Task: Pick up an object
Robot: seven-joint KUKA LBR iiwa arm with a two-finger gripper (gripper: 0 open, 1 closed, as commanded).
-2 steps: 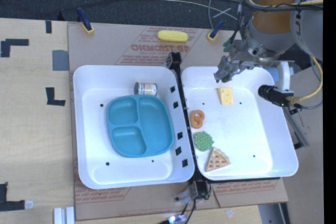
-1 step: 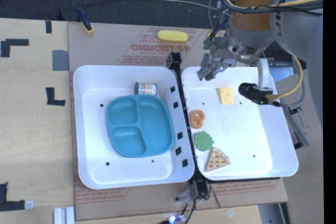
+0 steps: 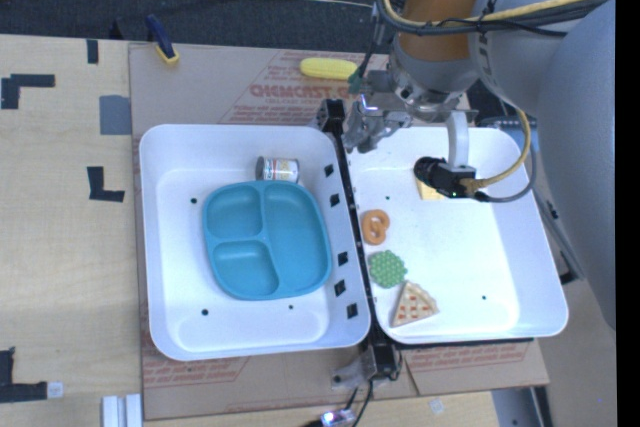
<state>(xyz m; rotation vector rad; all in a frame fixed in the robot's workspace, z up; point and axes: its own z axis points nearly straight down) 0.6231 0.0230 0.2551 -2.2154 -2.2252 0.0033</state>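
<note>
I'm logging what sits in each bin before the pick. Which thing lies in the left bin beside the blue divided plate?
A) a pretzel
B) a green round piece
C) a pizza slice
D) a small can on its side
D: the small can lies on its side just above the blue divided plate in the left bin; the other three lie in the right bin.

The arm (image 3: 520,5) is cut off by the top and right edges, and its wrist hides the far rim of the right bin (image 3: 500,315). A small yellow thing (image 3: 431,191) is half hidden under the black part beside it. The label on the small can (image 3: 277,170) is too small to read.
</note>
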